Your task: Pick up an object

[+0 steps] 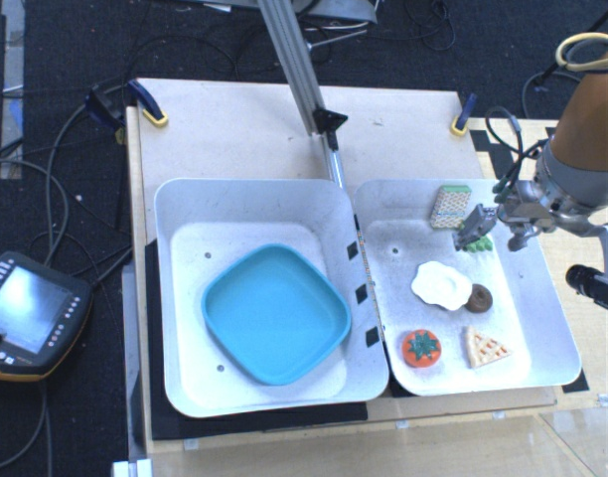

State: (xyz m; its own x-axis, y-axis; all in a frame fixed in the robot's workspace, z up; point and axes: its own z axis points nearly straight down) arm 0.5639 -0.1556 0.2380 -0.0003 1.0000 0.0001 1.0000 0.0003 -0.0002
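1. Gripper (476, 229): two dark fingers on the grey arm (582, 157), entering from the right, poised over the upper part of the right bin (542, 296). Whether the fingers are spread or closed cannot be told from this angle; nothing is seen between them.
2. Green item (477, 245): small, bright green, directly under the fingertips and largely hidden by them; its shape is unclear.
3. Patterned block (450, 206): squarish, pale green with fine speckling and a tan edge, lying just left of the gripper near the bin's upper wall.
4. White piece (440, 284): flat, irregular, smooth, mid-bin.
5. Brown ring (479, 298): small, dark, doughnut-like, touching the white piece's right edge.
6. Tomato toy (421, 348): round, red-orange with a green star top, lower left of the bin.
7. Wedge (485, 349): triangular, cream with red crosshatch, just right of the tomato toy.
8. Left bin (185, 207): contains a light-blue square plate (275, 313) with rounded corners.
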